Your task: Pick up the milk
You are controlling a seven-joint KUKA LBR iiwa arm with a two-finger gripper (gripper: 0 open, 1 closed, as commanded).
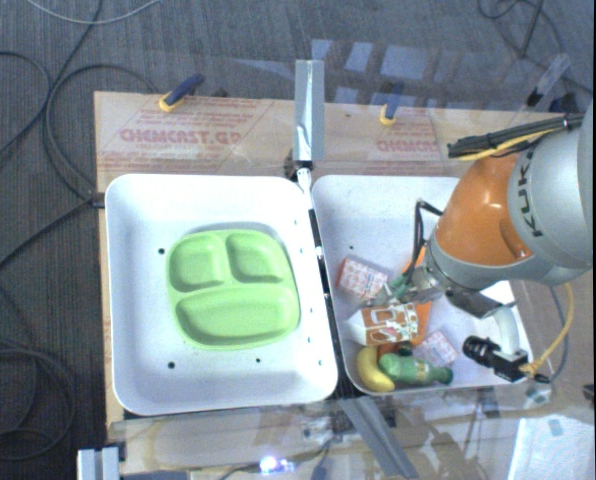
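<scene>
A white and orange carton, which I take for the milk (386,325), lies on its side in the lower part of the right bin (378,208). My gripper (408,286) hangs just above and to the right of it, under the orange wrist band (483,218). The arm's bulk hides the gripper's tip, and I cannot tell whether it touches the carton.
A red-and-white patterned packet (361,279) lies left of the gripper. A banana (373,370), a green object (415,371) and a small pink packet (437,348) crowd the bin's front edge. The left bin (138,218) holds a green divided plate (234,286).
</scene>
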